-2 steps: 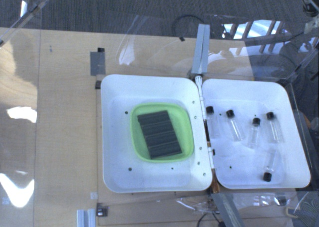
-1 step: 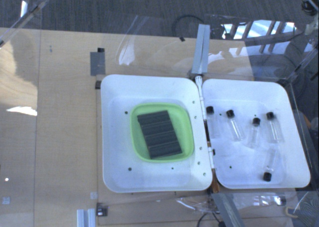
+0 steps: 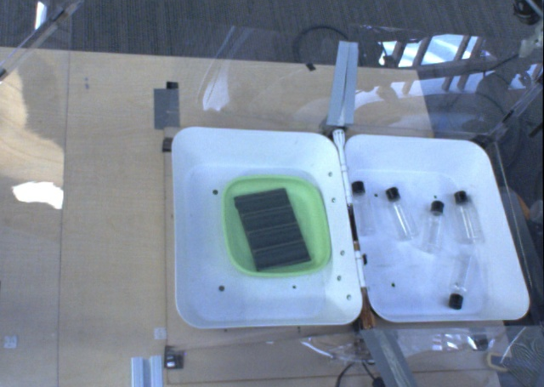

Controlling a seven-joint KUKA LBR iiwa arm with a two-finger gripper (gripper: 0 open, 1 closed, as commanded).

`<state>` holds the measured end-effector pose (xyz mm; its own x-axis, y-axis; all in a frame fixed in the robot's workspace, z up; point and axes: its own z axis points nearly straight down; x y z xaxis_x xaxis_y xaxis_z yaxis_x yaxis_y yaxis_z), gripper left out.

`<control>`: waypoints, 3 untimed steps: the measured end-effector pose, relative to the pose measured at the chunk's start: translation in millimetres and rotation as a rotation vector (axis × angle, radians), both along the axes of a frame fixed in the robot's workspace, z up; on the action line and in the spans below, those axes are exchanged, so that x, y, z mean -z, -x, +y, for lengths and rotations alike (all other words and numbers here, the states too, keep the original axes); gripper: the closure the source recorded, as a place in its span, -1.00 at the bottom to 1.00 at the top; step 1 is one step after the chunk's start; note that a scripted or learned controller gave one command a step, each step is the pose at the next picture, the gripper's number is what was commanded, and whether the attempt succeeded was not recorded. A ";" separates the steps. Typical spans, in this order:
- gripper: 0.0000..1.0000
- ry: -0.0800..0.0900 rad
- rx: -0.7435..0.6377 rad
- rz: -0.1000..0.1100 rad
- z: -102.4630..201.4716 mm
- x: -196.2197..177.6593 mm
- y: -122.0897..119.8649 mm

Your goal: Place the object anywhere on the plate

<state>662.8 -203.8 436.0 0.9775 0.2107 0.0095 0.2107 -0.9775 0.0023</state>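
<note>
A dark grey rectangular block (image 3: pixel 271 229) is lying flat on the green plate (image 3: pixel 316 207), turned a little off the plate's edges, with its long sides running from the plate's far left corner toward its near right corner. Its top is looking ribbed, crossed by several bands, though the view is too coarse to be sure. The block is resting wholly inside the plate's rim, with green showing around all four sides. The plate is sitting in the middle of the left bin (image 3: pixel 195 292), nearer that bin's right edge than its left. I cannot tell whether the gripper is open, closed or gripping anything, nor how the block is lying relative to it. In the right bin (image 3: pixel 501 292), five clear vials with black caps are lying well apart from the block. One vial (image 3: pixel 365 211) is lying near the bin's left edge and a second vial (image 3: pixel 399 217) just beside it. A third vial (image 3: pixel 433 228) is lying near the bin's middle. A fourth vial (image 3: pixel 467 222) is lying toward the right edge, and a fifth vial (image 3: pixel 460 283) toward the near right corner. The two bins are touching along their shared edge on the pale wooden bench (image 3: pixel 85 249). A grey metal bar (image 3: pixel 343 88) is running from the seam between them toward the bench's far edge. A small grey bracket (image 3: pixel 167 106) is sitting off the left bin's far left corner.
</note>
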 end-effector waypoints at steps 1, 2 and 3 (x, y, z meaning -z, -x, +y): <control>-1.00 -0.001 0.002 0.000 0.1 0.1 -2.2; -1.00 -0.002 0.004 0.003 0.4 0.9 4.4; -1.00 -0.001 0.000 0.001 1.6 0.5 -2.0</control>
